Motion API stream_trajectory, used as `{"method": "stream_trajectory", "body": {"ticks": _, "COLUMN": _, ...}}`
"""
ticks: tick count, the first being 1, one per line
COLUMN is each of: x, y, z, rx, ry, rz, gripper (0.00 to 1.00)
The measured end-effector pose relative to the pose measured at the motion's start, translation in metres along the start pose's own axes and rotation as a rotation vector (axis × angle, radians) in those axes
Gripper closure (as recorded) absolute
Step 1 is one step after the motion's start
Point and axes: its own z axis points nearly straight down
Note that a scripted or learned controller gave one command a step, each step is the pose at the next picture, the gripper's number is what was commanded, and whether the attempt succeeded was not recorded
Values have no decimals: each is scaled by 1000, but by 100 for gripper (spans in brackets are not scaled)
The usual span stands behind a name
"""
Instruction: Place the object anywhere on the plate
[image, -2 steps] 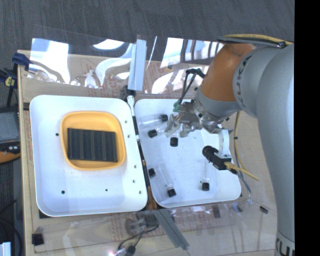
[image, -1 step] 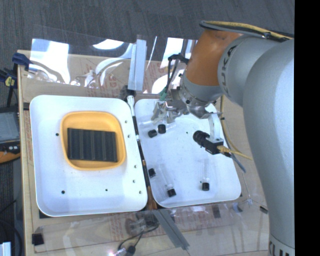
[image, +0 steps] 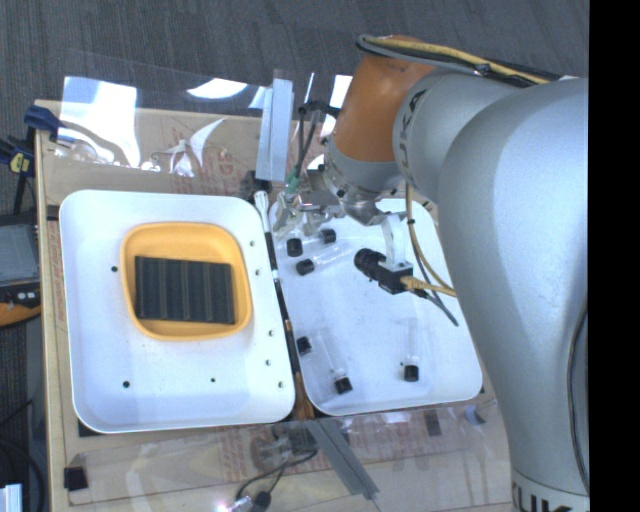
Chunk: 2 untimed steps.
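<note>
Well left of the gripper (image: 300, 212), whose grip state I cannot tell, sits the yellow plate (image: 185, 247).

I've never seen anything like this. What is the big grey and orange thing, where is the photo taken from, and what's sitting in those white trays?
The big grey shape with the orange band is a robot arm. It reaches in from the right of the picture. The single camera is fixed above the bench and looks down at a slant.

On the bench lie two shallow white bins side by side. The left bin holds a yellow plate with a dark ribbed rectangle in its middle. The right bin shows some small dark fittings on its floor.

The arm's gripper is low over the far corner of the right bin. It is too cluttered there for me to tell whether it holds anything.
</note>
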Motion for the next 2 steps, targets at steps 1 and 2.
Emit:
{"method": "stream_trajectory", "body": {"ticks": 1, "x": 0, "y": 0, "z": 0, "rx": 0, "ry": 0, "rz": 0, "gripper": 0}}
{"method": "stream_trajectory", "body": {"ticks": 2, "x": 12, "y": -21, "z": 0, "rx": 4, "ry": 1, "rz": -293, "gripper": 0}}
